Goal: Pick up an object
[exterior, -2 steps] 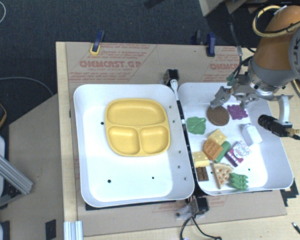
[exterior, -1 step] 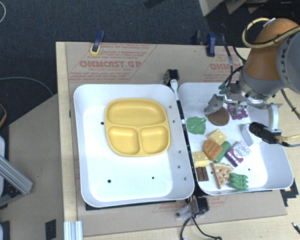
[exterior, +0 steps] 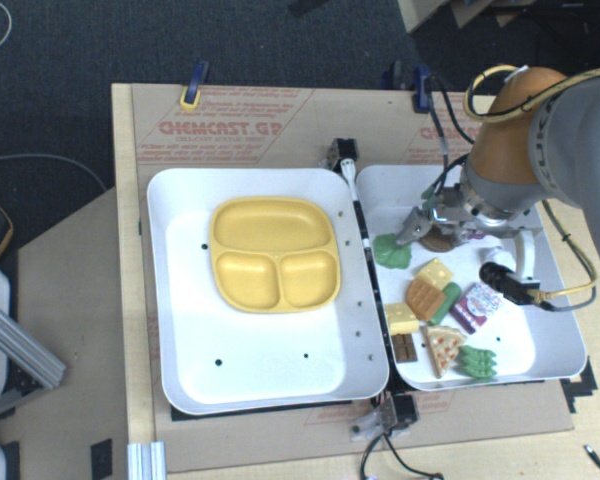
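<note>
My gripper (exterior: 427,226) is low over the back left part of the right bin (exterior: 555,338), at the end of the grey arm with the orange band (exterior: 510,138). A brown round object (exterior: 441,238) lies directly under it, partly hidden by the wrist. A green leafy toy (exterior: 391,252) rests just left of and below the gripper, beside the bin's left wall. Whether anything is held cannot be made out.
Several toy foods crowd the right bin: a yellow cheese block (exterior: 436,272), a brown waffle (exterior: 423,296), a purple packet (exterior: 477,305), a chocolate bar (exterior: 404,347), a pizza slice (exterior: 443,349), green broccoli (exterior: 477,362). A yellow divided plate (exterior: 275,251) lies in the left bin (exterior: 270,368).
</note>
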Robot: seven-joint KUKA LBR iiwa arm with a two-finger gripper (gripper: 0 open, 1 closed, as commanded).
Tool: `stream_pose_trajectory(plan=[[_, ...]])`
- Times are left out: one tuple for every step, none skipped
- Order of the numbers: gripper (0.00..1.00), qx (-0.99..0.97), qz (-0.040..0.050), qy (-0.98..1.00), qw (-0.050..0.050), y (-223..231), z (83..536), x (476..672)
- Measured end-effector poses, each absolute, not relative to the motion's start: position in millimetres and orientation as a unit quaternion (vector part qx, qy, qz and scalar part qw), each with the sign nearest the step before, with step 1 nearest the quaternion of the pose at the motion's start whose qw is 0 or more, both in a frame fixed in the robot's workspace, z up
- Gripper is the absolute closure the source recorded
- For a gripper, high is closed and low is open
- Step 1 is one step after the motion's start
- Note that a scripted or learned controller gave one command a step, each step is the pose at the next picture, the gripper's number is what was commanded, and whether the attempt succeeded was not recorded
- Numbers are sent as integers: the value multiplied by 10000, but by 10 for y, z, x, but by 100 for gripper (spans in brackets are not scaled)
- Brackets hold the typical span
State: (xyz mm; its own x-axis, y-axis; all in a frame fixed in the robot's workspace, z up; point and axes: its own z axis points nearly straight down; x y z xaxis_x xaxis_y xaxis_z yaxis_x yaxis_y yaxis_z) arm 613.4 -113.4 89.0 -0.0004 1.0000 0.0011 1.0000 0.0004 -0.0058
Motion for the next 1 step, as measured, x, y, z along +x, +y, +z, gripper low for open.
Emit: stream_pose_trajectory(plan=[[100, -7074, -5, -7068, -13, -1142, 1036, 6154]])
